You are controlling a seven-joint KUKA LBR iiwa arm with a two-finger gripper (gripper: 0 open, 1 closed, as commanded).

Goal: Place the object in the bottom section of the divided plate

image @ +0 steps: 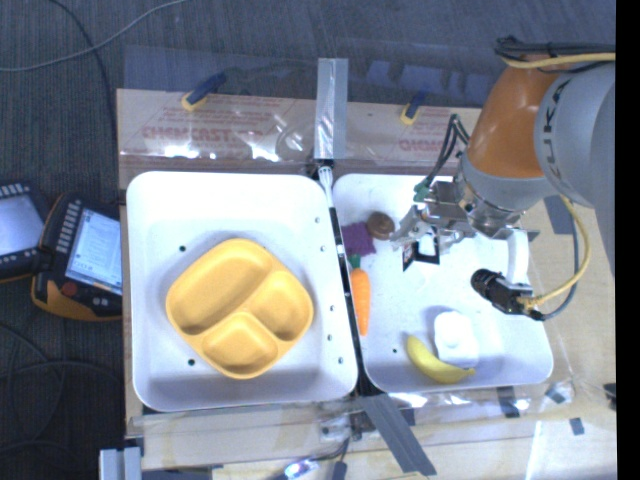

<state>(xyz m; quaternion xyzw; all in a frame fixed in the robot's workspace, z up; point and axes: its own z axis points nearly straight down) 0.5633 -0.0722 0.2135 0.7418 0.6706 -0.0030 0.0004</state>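
Bench on dark grey carpet (pixel 60 88), cables trailing, a handheld pendant (pixel 80 258) off the left bin's (pixel 150 198) left edge. Yellow divided plate (pixel 240 306) at left bin's centre. Gripper (pixel 425 240) over right bin's (pixel 530 368) upper middle; grip unreadable. Carrot (pixel 360 300) along right bin's left edge, banana (pixel 437 362) near its bottom edge.
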